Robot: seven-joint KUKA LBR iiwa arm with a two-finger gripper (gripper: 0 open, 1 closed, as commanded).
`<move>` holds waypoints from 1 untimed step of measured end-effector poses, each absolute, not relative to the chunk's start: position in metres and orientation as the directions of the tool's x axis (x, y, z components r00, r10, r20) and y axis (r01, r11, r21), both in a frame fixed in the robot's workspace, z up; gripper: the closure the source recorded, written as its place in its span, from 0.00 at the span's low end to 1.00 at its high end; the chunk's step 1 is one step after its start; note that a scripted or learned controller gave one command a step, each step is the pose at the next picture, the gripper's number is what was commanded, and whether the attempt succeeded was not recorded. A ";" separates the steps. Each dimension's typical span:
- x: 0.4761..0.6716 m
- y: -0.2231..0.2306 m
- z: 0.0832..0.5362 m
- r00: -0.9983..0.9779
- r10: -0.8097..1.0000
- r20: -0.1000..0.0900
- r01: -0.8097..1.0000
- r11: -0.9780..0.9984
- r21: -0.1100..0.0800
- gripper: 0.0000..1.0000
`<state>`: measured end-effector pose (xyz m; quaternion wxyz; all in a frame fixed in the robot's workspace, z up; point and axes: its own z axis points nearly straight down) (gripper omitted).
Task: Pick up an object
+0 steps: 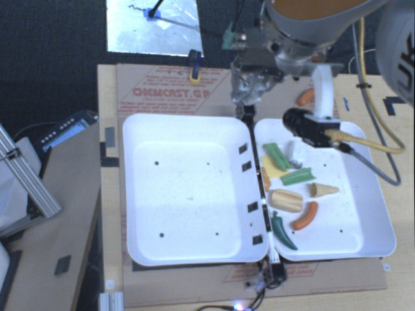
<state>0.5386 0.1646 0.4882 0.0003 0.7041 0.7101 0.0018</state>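
Nearest me, the bench (110,173) carries 2 white bins side by side, the left bin (188,193) bare white inside and the right bin (363,225) holding all the pieces in its left half. Closest of these is a dark green pepper (283,230) by the divider, with a red sausage (305,216) just to its right. Behind them lies a tan bread roll (286,200), and beside that a small cone (323,189). Further back a green pod (298,176) lies slanted, a yellow wedge (271,168) sits by the divider, and another green piece (276,155) lies above it. A black camera unit (310,128) hangs over the bin's far edge. Beyond the rim an orange piece (305,97) rests on the cardboard. The jaws (248,99) hang over the far end of the divider, above the bins; I cannot tell whether they are spread or pressed together. Farthest, a yellow clamp (194,76) grips the cardboard edge.
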 end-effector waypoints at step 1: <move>0.510 0.193 0.498 -0.008 1.000 0.002 1.000 0.008 0.002 1.00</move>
